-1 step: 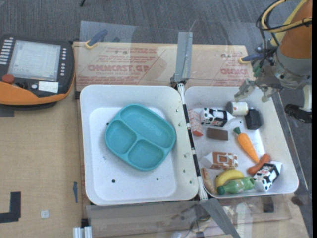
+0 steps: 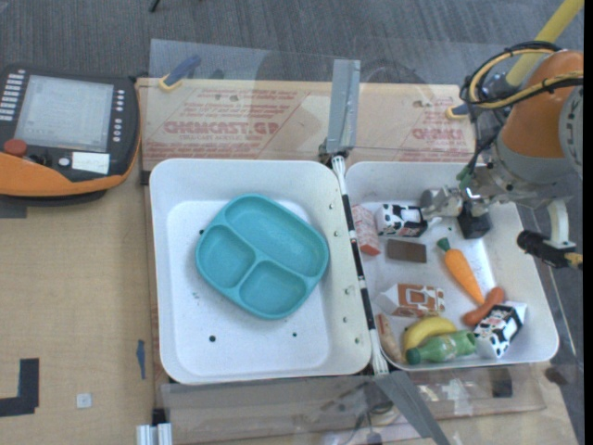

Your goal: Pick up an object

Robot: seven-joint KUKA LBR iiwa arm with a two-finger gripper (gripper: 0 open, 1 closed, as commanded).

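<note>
My gripper (image 2: 451,203) hangs over the back of the right bin (image 2: 542,290), under the arm's orange band (image 2: 542,109). It is just right of a small black-and-white cow-patterned box (image 2: 401,218), and whether it touches the box is unclear. Below them lie a brown block (image 2: 406,250), an orange carrot (image 2: 461,273) and a small orange-and-white carton (image 2: 422,297). At the bin's front are a banana (image 2: 427,329), a green bottle (image 2: 443,347) and a second cow-patterned carton (image 2: 501,328). A red-and-white packet (image 2: 365,230) leans at the bin's left wall.
The left bin (image 2: 176,248) holds a teal divided plate (image 2: 262,256). A grey post (image 2: 344,109) stands behind the seam between the bins. A teach pendant (image 2: 65,133) lies at the far left of the bench. Yellow and black cables (image 2: 505,68) loop above the arm.
</note>
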